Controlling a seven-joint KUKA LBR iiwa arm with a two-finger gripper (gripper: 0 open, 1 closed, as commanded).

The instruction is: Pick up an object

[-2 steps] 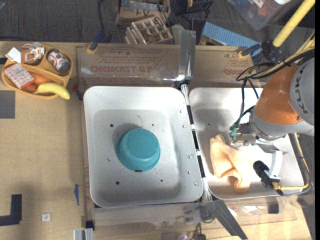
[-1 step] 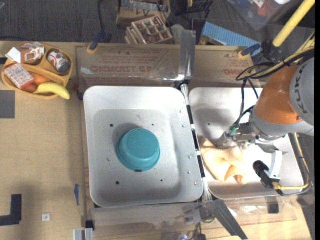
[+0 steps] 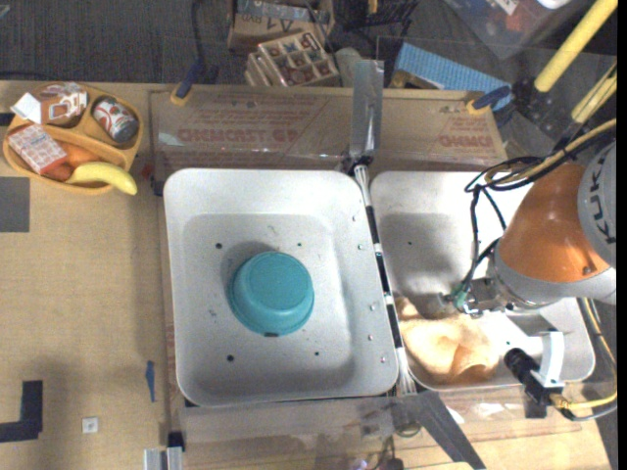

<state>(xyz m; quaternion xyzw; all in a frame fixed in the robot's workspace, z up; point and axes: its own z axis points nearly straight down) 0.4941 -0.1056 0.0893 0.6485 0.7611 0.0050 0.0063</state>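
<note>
- Gripper (image 3: 468,300) low in the right bin (image 3: 431,204); can't tell its state.
- Tan cloth (image 3: 446,349) just below it.
- Teal bowl (image 3: 273,292) alone in the left bin (image 3: 196,213).
- Limp cloth could slip free.

Over on the bench's (image 3: 78,292) far left corner sits a yellow tray (image 3: 20,155) with a banana (image 3: 106,175) along its near edge, a small carton (image 3: 35,149) and two round tins (image 3: 116,118) inside. Behind the bins stands a flattened cardboard wall (image 3: 255,130) with red lettering. Beyond it, on the dark floor, a box of printed packets (image 3: 289,57) lies beside a blue pad (image 3: 431,67).
</note>
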